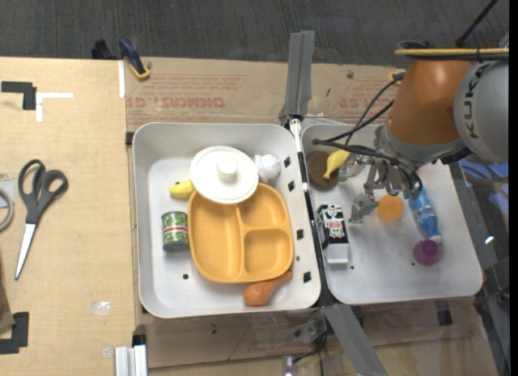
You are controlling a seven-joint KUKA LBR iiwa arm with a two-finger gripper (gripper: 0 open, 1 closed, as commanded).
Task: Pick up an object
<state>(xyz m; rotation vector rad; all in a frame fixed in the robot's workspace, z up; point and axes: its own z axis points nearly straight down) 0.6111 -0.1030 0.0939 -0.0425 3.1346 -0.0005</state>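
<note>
While the arm is reaching in from the right, the tool (pixel 374 195) is hanging low over the right bin (pixel 453 281). Its fingers are looking spread apart, with nothing between them. The orange ball (pixel 391 209) is sitting just beside the tool, a little toward the right and nearer to me. A blue bottle (pixel 423 214) is lying past the ball, pointing down the bin.

We see a small orange ball (pixel 391 208) resting in the right bin (pixel 453 281). Just beside the ball, away from the bins' shared wall, lies a clear bottle (pixel 422 214), and nearer the bin's front a purple object (pixel 426 251).
</note>
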